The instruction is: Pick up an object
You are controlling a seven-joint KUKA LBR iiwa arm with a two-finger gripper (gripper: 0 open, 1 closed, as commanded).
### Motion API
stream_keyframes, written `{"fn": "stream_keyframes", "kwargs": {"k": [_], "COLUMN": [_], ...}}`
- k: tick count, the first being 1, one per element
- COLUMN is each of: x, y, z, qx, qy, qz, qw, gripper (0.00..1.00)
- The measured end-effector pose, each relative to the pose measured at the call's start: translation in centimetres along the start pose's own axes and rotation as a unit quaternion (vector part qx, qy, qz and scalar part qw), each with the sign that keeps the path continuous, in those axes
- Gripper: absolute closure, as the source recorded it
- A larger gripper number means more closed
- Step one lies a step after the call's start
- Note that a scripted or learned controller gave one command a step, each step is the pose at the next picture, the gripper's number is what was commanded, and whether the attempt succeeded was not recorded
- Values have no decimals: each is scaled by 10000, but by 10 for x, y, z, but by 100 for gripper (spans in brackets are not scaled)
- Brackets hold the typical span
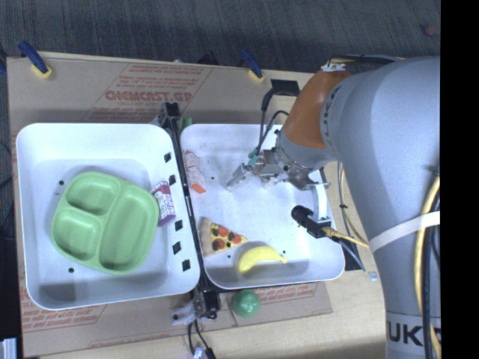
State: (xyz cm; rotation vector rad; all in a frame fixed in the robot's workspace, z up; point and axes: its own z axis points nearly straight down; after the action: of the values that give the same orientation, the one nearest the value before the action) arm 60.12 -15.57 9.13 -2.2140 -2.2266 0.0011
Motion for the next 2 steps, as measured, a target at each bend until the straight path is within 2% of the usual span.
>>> {"fn": "stream_keyframes", "kwargs": {"k": [1, 2], "x": [27, -1], "y": [-101, -8], "z": [-22, 0], "qx": [15, -2], "qy": [2, -1], "qz": [-8, 1], "qw": [10000, 10000], "gripper": [0, 0]}}
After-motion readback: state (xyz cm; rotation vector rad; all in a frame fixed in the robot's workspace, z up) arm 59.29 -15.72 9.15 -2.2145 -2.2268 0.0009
